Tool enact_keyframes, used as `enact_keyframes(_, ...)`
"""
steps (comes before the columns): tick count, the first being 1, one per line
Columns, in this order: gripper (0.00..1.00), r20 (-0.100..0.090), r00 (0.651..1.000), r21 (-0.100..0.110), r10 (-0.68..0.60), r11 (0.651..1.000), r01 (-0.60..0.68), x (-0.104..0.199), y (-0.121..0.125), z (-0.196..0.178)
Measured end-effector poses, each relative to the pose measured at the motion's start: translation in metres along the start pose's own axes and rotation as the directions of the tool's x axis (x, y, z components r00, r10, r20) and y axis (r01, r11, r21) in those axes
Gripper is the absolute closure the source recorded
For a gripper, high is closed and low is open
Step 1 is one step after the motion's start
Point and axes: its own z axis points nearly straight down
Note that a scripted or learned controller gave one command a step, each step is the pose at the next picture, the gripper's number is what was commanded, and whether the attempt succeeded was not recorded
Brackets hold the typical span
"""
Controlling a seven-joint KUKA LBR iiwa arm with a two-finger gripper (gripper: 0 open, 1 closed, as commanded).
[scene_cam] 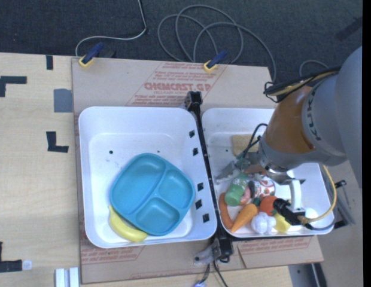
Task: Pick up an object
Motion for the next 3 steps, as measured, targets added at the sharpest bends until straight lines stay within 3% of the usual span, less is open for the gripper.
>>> enact_keyframes(1,0.00,0.000,1.000,-0.002,-0.001,1.000,0.001,-0.012,0.058,-0.002)
enact_keyframes(2,0.00,0.001,1.000,-0.004,0.000,1.000,0.000,-0.006,0.001,-0.003)
enact_keyframes(3,0.00,0.002,1.000,-0.006,0.000,1.000,0.000,0.003,-0.032,-0.003)
